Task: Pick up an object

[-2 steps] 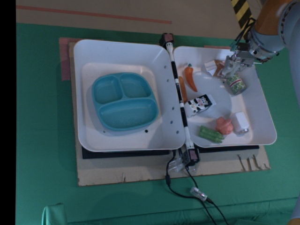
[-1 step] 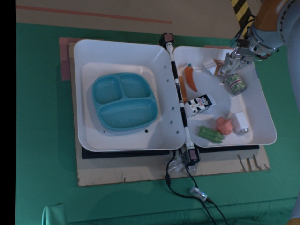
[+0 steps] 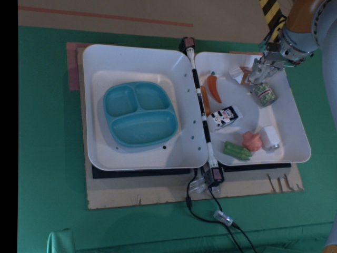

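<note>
Black cable trails across the green bench cover at the bottom of the view, with a small connector on it, running up to the divider between the two white bins.

At the gripper, whether the fingers are spread or pressed together cannot be told; they point down into the far corner of the right bin. Just beside them lies a small green-patterned can, tipped on its side, and I cannot tell whether the fingers touch it. An orange-and-white piece lies close on the other side of the gripper. Behind the gripper, the grey wrist rises to the orange band of the arm at the upper right.

Further out in the right bin lie an orange pepper-shaped toy near the divider, a black-and-white milk carton in the middle, a green pod-shaped toy near the front edge, a pink lumpy toy just beside it, and a small white container next to that.

Resting flat in the left bin is a teal divided plate with three compartments.
</note>
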### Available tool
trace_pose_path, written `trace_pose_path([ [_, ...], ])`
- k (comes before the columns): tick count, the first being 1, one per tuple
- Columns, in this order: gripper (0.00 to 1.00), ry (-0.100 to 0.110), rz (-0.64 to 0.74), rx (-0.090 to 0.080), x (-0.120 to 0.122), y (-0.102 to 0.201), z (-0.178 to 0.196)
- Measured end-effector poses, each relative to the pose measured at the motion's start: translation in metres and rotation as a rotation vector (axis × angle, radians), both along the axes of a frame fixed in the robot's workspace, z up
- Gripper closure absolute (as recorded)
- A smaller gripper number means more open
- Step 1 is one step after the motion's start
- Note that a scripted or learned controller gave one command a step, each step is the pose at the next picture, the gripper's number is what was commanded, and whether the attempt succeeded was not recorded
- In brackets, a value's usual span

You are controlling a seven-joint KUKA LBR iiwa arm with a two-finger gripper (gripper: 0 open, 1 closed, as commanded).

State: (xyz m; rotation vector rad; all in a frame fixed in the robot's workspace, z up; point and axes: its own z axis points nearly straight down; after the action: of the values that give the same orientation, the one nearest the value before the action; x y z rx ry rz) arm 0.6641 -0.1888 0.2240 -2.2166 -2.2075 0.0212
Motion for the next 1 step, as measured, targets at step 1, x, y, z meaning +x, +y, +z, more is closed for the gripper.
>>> trace_pose_path([
  [1, 1.0, -0.022, 0.002, -0.003, 0.0052, 0.0015, 0.1024],
])
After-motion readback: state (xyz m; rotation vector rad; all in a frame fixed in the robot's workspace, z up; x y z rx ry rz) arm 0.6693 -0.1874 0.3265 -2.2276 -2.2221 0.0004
